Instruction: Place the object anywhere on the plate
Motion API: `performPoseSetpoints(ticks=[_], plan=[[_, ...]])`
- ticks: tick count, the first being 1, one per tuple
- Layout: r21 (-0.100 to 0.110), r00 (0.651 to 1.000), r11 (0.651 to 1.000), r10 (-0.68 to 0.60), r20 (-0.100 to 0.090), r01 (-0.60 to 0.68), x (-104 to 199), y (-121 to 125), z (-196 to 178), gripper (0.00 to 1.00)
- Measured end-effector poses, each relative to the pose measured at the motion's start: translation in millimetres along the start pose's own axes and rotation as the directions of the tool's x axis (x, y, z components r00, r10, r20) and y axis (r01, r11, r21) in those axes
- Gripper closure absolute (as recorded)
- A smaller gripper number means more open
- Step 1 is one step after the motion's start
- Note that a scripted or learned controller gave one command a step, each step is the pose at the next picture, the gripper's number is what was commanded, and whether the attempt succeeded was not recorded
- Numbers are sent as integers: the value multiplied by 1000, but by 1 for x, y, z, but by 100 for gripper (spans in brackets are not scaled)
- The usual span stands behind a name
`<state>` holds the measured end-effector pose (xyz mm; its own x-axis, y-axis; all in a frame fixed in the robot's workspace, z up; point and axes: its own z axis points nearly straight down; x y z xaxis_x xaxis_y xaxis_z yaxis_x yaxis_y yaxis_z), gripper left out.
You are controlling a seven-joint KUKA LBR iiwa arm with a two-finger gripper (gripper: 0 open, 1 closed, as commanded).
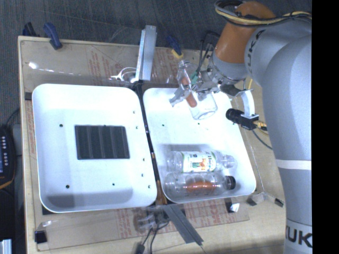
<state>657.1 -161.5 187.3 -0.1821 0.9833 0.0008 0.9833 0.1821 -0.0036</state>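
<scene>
Two clear bottles (198,162) lie near in the right bin (159,142); can't tell the gripper (192,89) state, so it should carry leftward to the dark plate (102,142).

Dark carpet floor (106,9) beyond bench (32,62)

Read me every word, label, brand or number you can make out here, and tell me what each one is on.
"KU", large dark letters cut off at the picture's edge, on the grey robot arm.
Label on the upper clear plastic bottle: white with green and orange print, too blurred to read.
Lower clear plastic bottle with reddish contents: no legible text.
Faint red print on the bench's clear sheet: too faint to read.
</scene>
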Motion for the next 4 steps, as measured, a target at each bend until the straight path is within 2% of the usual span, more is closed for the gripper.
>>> performPoseSetpoints(ticks=[1, 2, 3, 4], plan=[[0, 993, 993, -122, 0, 122, 78, -40, -71, 100], [2, 1000, 1000, -10, 0, 10, 138, -73, -72, 100], [3, 994, 994, -106, 0, 106, 186, -76, -8, 100], [0, 928, 928, -374, 2, 374, 142, 15, -16, 100]])
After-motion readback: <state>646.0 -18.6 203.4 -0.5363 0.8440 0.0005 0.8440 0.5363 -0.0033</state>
